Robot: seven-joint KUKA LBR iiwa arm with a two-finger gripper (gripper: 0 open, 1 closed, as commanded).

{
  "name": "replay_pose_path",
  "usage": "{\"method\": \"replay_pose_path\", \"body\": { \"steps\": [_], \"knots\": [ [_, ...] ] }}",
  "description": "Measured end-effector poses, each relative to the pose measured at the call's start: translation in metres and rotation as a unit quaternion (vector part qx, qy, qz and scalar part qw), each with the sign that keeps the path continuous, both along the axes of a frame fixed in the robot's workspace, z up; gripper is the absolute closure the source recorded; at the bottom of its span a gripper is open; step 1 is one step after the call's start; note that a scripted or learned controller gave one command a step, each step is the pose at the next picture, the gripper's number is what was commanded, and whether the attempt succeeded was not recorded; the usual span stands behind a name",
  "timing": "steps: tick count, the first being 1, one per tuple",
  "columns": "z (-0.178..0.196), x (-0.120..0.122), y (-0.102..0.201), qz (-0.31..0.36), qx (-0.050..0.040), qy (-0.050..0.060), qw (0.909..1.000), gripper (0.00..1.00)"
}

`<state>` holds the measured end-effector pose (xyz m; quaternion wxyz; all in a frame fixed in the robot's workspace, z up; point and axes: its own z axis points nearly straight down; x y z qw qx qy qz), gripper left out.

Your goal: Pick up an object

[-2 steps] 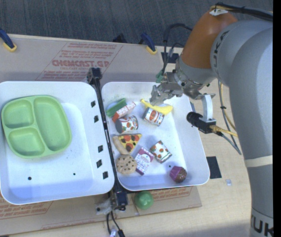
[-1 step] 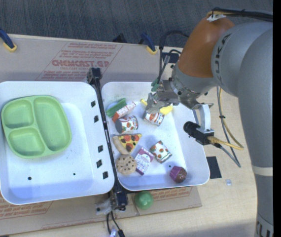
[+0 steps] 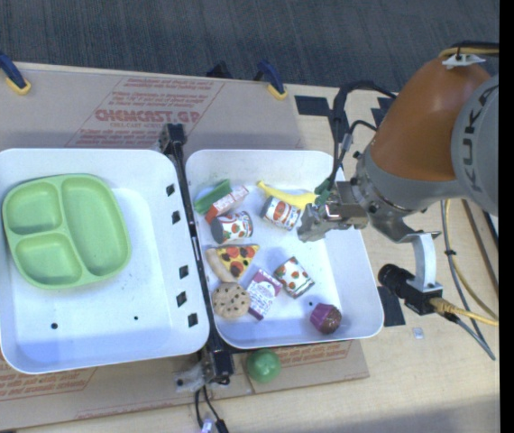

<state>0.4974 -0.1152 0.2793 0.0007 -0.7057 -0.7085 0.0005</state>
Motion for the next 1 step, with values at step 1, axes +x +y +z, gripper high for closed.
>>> {"method": "replay_pose_path", "body": {
  "steps": [1],
  "knots": [
    [-0.068, 0.0746, -0.0239, 0.002, -0.0005, 0.001, 1.0, 1.0]
  ]
}}
